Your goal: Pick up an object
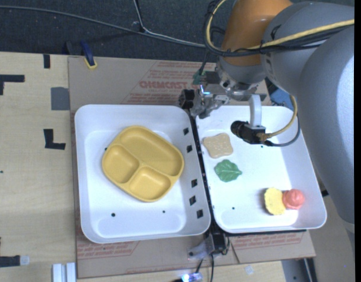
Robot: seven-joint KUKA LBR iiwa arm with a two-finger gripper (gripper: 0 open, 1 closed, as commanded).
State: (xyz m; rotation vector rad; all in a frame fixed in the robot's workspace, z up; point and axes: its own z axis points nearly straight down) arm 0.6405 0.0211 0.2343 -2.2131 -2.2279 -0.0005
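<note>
Two shallow white bins sit side by side on a sheet of printed cardboard (163, 84) spread over the pale wooden tabletop (27, 175). The left bin (89, 216) touches the right bin (313, 216) along their shared edge. Black cables (139, 25) trail across the dark floor at the far side.

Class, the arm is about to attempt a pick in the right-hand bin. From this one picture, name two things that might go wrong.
1. The gripper sits by the rim where the two bins meet, not over any item; descending here, it could strike the rim.
2. The yellow piece and pink piece touch in the right bin, so a grab could catch both or knock one aside.
</note>
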